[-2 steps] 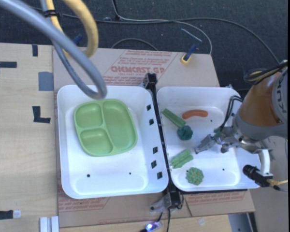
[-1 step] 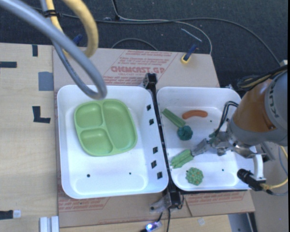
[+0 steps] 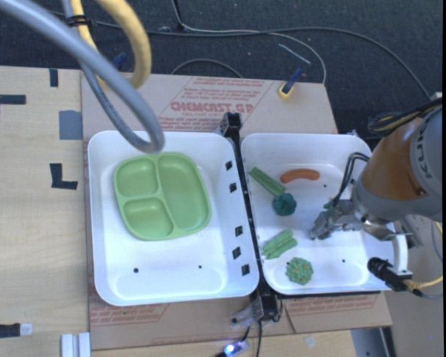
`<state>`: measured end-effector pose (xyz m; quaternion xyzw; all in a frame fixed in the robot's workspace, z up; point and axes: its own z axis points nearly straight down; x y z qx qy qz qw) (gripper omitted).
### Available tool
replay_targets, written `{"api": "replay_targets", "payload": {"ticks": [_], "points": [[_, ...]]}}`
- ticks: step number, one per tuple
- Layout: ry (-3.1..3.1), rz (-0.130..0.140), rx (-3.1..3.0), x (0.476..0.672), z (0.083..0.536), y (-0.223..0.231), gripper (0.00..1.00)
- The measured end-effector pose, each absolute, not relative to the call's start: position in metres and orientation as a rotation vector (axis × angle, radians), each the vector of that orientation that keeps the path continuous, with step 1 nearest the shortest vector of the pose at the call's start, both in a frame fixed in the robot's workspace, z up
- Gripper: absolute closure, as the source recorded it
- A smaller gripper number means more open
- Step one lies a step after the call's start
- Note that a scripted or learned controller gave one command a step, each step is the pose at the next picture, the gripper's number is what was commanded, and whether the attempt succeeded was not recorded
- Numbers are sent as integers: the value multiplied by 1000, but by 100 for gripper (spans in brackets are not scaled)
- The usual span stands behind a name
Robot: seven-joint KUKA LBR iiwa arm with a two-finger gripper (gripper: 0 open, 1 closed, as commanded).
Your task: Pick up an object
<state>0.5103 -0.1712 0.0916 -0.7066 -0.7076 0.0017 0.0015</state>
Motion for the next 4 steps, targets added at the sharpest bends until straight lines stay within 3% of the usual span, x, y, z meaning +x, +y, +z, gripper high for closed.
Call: {"api": "replay_targets", "payload": {"ticks": [2,3,4], "points": [[-2224,1,-2218,512,205,-161,100],[-2223,3,-2218,513,242,-161,100],[-2223,6,-2213,521,228,-105,100]]}}
